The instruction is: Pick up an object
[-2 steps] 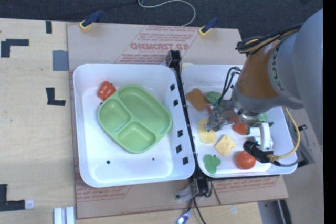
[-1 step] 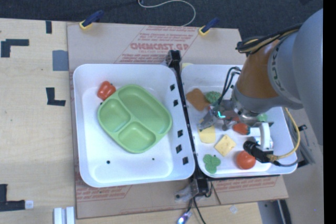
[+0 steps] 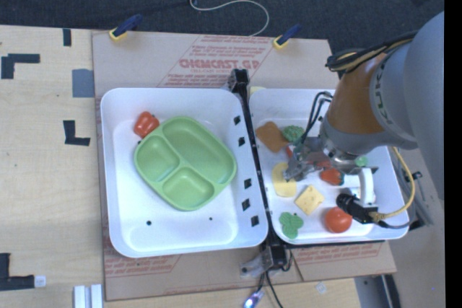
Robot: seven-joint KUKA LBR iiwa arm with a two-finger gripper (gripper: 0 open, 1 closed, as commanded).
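Pale yellow round plastic food piece (image 3: 284, 180) lay in rt white bin (image 3: 390, 231), touching tool (image 3: 294, 171) tip. We couldn't tell tool's opening or any hold; pick looked not yet done, lift left.

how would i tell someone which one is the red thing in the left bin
Start at the left white bin, which holds a big green divided plate. Look just off the plate's upper left edge, near the bin's top left corner: the small red-orange toy lies there. It is the one loose item in that bin; the other red pieces lie in the right bin.
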